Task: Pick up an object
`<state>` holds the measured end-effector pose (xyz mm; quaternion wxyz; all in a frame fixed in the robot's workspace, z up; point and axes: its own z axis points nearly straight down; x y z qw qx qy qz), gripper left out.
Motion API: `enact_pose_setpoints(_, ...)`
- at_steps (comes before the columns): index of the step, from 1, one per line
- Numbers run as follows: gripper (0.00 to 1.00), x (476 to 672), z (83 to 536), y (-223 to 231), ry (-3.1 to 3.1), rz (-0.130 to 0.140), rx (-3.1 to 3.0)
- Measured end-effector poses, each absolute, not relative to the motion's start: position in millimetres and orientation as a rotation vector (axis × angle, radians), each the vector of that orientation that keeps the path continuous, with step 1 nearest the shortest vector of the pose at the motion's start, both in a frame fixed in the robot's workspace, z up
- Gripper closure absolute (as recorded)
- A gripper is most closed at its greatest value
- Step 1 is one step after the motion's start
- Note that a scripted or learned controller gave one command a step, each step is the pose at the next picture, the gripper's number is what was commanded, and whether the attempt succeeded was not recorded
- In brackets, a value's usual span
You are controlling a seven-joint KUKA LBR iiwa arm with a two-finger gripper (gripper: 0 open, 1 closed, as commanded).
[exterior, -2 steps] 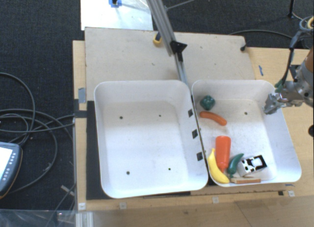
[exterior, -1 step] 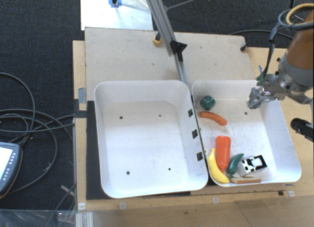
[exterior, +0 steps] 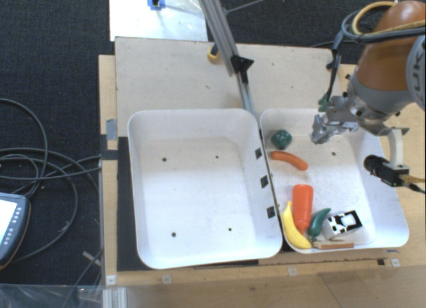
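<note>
Gripper (exterior: pixel 322 131) hangs over the far part of the right bin (exterior: pixel 393 217), well apart from the toys; whether it grips anything cannot be told from this angle. Below it lie a dark green round toy (exterior: pixel 281 139) and an orange sausage shape (exterior: pixel 289 160), while a carrot (exterior: pixel 303 207), banana (exterior: pixel 293 227), green pepper (exterior: pixel 318 221) and black-and-white block (exterior: pixel 343 222) cluster near the front wall.

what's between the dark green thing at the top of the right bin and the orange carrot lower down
A reddish-orange sausage-shaped piece lies between the dark green object and the orange carrot, slanted across the right bin floor, apart from both, in the camera view.
</note>
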<state>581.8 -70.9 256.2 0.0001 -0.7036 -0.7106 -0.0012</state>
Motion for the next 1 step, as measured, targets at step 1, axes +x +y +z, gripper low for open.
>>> enact_pose_setpoints(1,1.00,607.1,254.6,-12.8,-2.236,-0.007,-2.210)
